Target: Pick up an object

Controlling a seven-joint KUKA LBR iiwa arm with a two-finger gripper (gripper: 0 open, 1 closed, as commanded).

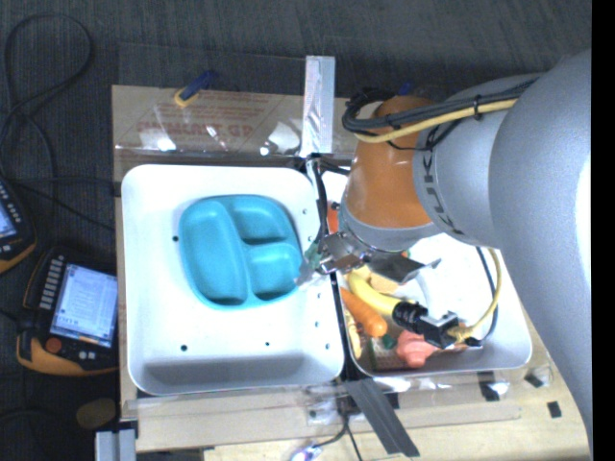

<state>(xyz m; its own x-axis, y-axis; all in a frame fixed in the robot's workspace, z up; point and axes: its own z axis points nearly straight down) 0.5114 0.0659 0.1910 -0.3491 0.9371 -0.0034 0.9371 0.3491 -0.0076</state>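
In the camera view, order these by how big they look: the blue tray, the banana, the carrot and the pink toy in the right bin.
1. blue tray, far the largest
2. banana
3. carrot
4. pink toy

The arm hides parts of the last three, so their order is unsure.

A turquoise divided tray (240,248) lies in the white left bin (154,353); yellow banana (380,296), orange carrot (367,317) and pink piece (413,351) fill the white right bin (509,344)

One fixed overhead camera looks slantwise down on both bins (135,257).
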